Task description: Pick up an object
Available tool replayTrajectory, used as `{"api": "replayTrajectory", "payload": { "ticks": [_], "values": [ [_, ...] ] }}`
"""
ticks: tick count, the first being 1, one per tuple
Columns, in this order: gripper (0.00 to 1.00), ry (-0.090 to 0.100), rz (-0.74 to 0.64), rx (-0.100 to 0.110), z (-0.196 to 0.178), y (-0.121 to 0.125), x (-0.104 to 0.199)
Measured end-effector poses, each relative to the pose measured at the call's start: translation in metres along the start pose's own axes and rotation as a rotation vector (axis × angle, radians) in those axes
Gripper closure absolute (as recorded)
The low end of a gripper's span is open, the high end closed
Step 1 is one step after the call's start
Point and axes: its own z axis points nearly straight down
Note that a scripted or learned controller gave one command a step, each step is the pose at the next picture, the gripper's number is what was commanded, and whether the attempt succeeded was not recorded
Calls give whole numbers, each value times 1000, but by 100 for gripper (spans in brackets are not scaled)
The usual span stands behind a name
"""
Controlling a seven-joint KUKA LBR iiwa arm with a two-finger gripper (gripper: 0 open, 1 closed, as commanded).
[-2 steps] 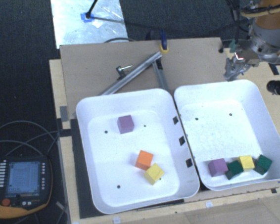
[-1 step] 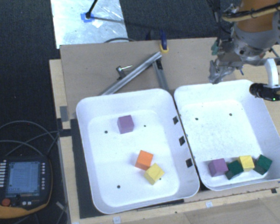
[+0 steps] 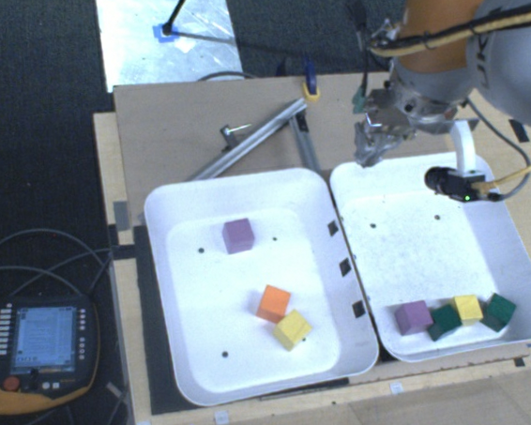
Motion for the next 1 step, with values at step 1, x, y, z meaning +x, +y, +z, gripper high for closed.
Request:
{"api": "replayTrajectory", "payload": {
  "ticks": [1],
  "values": [
    [100,0,0,2,21,-4,57]
  ]
}}
